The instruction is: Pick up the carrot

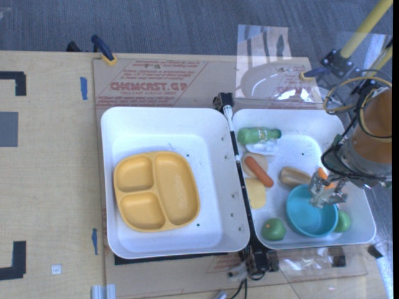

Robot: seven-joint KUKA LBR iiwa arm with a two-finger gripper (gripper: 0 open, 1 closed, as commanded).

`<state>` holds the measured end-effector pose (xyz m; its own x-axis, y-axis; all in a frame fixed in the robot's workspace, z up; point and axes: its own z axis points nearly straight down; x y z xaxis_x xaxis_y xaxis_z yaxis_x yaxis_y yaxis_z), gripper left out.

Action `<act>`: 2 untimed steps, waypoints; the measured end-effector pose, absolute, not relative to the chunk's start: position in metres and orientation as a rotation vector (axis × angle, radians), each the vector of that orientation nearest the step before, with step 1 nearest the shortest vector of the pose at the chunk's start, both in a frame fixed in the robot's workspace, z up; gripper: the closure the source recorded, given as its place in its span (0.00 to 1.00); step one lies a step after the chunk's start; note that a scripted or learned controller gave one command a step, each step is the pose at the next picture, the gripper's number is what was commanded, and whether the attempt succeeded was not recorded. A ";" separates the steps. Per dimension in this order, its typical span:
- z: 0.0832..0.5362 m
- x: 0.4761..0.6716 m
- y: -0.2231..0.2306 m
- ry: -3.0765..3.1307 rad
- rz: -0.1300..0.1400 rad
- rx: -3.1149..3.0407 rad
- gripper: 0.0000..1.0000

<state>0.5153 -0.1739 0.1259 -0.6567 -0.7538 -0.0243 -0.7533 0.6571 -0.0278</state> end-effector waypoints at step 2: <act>0.093 0.528 -0.213 2.478 0.001 -1.905 1.00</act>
